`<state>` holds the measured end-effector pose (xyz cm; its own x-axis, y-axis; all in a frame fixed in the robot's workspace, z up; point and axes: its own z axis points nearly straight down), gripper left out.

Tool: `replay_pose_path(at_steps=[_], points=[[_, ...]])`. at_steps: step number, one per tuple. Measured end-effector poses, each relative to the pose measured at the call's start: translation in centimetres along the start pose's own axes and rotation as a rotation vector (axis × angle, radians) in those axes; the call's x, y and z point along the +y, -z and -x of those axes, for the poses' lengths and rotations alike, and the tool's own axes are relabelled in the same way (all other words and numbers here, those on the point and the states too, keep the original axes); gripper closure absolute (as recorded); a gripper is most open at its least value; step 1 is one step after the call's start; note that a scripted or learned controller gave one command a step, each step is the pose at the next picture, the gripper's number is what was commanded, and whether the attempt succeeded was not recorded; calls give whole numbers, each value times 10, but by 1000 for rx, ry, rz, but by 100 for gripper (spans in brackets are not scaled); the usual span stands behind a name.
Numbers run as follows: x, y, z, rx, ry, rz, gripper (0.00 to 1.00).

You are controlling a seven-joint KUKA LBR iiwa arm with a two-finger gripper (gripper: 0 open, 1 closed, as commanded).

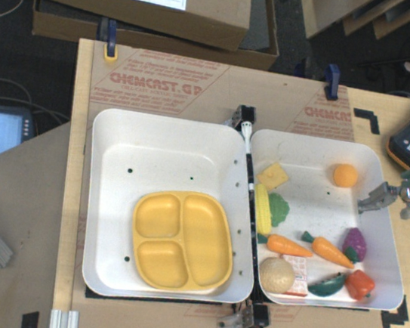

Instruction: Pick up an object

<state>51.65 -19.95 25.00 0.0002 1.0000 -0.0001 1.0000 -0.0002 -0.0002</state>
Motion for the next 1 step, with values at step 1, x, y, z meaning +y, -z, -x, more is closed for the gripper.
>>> replay_pose_path(at_steps=[1], points=[[-13,-90,24,3,-3,-9,0]])
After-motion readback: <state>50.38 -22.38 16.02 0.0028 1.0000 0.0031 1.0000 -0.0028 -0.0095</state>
